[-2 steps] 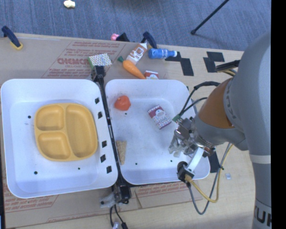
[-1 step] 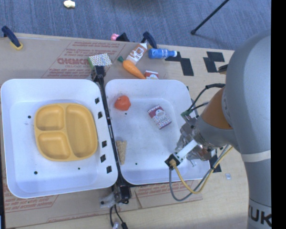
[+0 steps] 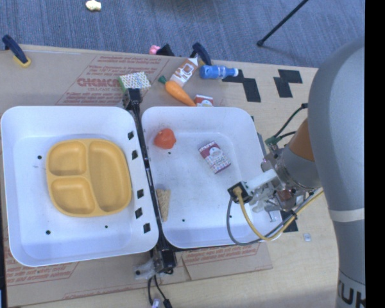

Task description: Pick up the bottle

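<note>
- The bottle (image 3: 182,73) lies on its side on the cardboard behind the bins, outside both of them, with its white and orange label up.
- A carrot (image 3: 178,93) lies just in front of the bottle, and a blue tube (image 3: 216,72) lies just to its right.
- The right bin (image 3: 240,236) holds a red round thing (image 3: 165,138), a small red and white packet (image 3: 215,157) and a tan wafer (image 3: 162,203) near its left wall.
- The left bin (image 3: 13,172) holds a yellow tray (image 3: 88,176) with three parts.
- The gripper (image 3: 268,194) sits over the right bin's right edge, far from the bottle.
- Wires and the big grey arm (image 3: 337,120) cover much of it, so I cannot tell if its jaws are spread or pressed together.
- The arm is cut off at the picture's right side.
</note>
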Robot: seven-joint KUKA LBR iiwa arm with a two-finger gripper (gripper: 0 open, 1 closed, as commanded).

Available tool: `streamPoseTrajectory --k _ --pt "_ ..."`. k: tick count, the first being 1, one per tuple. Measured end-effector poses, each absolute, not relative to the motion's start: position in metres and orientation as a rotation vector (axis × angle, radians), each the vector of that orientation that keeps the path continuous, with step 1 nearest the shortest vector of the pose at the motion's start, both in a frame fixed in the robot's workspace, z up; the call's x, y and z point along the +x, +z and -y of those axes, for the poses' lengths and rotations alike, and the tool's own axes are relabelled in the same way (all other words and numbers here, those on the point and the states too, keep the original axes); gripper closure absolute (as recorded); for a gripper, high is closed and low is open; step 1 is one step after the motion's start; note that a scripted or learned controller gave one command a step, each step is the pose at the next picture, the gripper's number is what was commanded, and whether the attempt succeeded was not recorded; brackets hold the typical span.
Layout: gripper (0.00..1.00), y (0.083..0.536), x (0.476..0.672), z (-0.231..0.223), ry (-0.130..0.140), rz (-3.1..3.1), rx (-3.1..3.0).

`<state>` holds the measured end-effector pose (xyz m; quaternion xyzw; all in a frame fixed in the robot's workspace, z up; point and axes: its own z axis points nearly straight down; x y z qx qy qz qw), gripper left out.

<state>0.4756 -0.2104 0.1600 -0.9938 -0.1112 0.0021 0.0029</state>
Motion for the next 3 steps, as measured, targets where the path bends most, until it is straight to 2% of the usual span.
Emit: streamPoseTrajectory --k 1,2,3 --pt "1.0 0.155 0.476 0.167 0.007 0.437 -3.104" --pt "1.0 0.112 0.479 0.211 0.008 0.424 -3.106" --pt "1.0 0.22 0.476 0.158 0.004 0.399 -3.111"
